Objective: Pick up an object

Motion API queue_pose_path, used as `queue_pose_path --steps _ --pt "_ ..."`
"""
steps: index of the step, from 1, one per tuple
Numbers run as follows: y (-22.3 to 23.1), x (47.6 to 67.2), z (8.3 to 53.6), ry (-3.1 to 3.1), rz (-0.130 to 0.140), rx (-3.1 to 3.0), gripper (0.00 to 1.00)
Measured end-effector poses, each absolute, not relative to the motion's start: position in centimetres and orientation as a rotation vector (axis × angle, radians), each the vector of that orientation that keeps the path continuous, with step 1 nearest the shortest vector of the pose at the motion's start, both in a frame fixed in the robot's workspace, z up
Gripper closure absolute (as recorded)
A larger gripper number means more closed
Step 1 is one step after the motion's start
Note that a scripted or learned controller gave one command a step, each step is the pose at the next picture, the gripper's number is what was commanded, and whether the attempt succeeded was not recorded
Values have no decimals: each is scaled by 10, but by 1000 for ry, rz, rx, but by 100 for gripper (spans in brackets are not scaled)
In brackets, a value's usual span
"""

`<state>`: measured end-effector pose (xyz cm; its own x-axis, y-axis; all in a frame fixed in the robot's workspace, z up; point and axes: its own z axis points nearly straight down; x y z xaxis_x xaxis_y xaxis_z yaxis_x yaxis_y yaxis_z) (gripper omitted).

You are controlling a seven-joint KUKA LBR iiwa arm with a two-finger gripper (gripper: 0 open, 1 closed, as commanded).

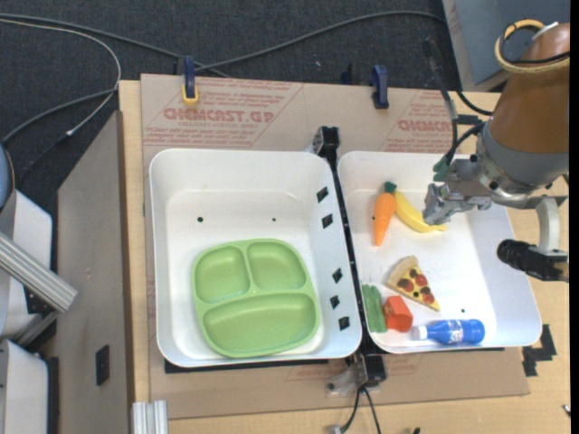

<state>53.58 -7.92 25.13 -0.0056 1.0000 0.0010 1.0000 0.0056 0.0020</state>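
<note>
A: Right bin [507,287], noting contents. Carrot [384,217] at about 10 o'clock in the bin, long axis running 12 to 6 with the green top at 12. Banana [417,218] just beside it on the 3 o'clock side, lying slantwise from 10 to 4. Where's the gripper [441,204]?

B: Low over the banana's 4 o'clock end, or touching it; from this slant I can't separate the two. The arm [529,98] comes in from 2 o'clock. How far the claw stands open, and whether it has anything, I cannot tell: the wrist body covers the working end.

A: So the candidate is the banana?

B: My judgement, yes. It lies directly under the claw and trails off toward 10 o'clock from it. The carrot is next, off at 9 o'clock from the claw.

A: Other pieces?

B: Pizza slice [412,283] mid-bin, at 6 o'clock from the claw, apart from it. Along the 6 o'clock wall: a green piece [373,307], a red block [396,314] touching it, and a blue bottle [450,333] lying on its side, long axis 9 to 3.

A: Left bin [172,206]?

B: Green divided plate [256,295] toward 6 o'clock. Not in play.

A: What does the closing move turn on?

B: Probably on closing across the banana's slant axis, not along it. The carrot sits close enough to get nudged.
</note>
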Motion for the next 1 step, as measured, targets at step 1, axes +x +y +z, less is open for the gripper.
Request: queue_pose_path --steps 1 --pt "-24 561 243 2228 3 2214 100"
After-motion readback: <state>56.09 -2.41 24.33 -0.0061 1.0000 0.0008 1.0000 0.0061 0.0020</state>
